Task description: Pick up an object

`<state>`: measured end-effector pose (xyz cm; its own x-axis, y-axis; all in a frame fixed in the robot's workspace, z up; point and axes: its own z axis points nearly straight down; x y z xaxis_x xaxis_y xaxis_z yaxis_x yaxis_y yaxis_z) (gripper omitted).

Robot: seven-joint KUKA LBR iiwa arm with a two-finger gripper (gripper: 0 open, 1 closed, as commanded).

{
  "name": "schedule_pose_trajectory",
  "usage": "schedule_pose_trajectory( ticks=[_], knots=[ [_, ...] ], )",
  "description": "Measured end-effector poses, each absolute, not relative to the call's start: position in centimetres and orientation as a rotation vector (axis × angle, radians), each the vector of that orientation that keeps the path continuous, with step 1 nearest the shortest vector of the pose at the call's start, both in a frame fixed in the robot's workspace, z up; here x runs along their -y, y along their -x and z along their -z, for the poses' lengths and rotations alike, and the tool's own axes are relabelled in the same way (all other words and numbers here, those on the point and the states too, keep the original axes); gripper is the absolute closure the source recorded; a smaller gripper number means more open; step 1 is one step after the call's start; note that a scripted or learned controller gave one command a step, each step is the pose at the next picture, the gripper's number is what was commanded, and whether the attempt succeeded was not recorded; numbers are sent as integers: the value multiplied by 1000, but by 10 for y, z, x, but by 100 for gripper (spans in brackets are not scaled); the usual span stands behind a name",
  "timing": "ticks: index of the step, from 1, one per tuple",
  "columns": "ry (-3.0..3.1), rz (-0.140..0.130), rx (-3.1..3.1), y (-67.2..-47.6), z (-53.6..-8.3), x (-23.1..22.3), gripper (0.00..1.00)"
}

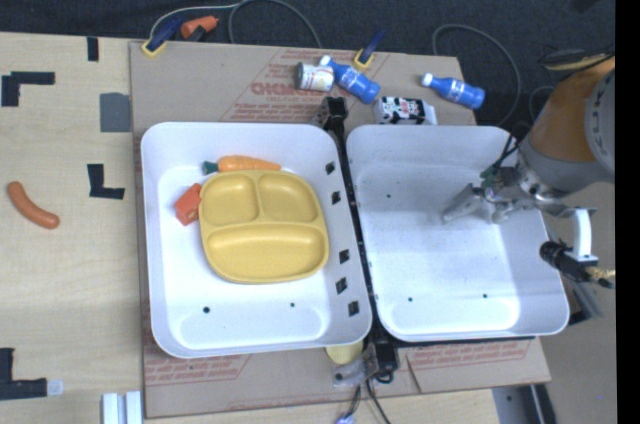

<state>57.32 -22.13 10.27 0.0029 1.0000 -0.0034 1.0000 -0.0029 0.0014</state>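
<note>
One camera, looking down at a slant, and here is the picture: the arm [570,127] reaches in from the right, and its end effector [470,205] sits low over the right bin [450,317], fingers spread fairly wide, with nothing between them. The floor of that bin under the fingers looks bare white, so there is nothing there to close on. The pickable things are across the divider in the left bin [240,332]: a yellow tray [264,224] lying flat in the middle, a carrot [248,164] touching its far edge, and a small red piece [188,203] tucked against its left side. Outside the bins, on the counter [60,312], a sausage [32,204] lies well to the left, and two blue bottles [355,82] [455,91] rest beyond the bins with a small dark box [405,110] between them. Judging progress: nothing is grasped, nothing lifted, so the pick is not yet begun in any real sense. What is left, by my reading, is everything: travel to a target, likely the carrot or the red piece, descend, close, and raise.
</note>
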Motion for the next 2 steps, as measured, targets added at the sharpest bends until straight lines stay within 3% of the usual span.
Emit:
schedule_pose_trajectory(
  ticks=[1, 2],
  knots=[
    [-2223, 3, -2221, -553, -109, 210, 0],
    [-2213, 1, -2227, -573, -87, 138, 0]
  ],
)
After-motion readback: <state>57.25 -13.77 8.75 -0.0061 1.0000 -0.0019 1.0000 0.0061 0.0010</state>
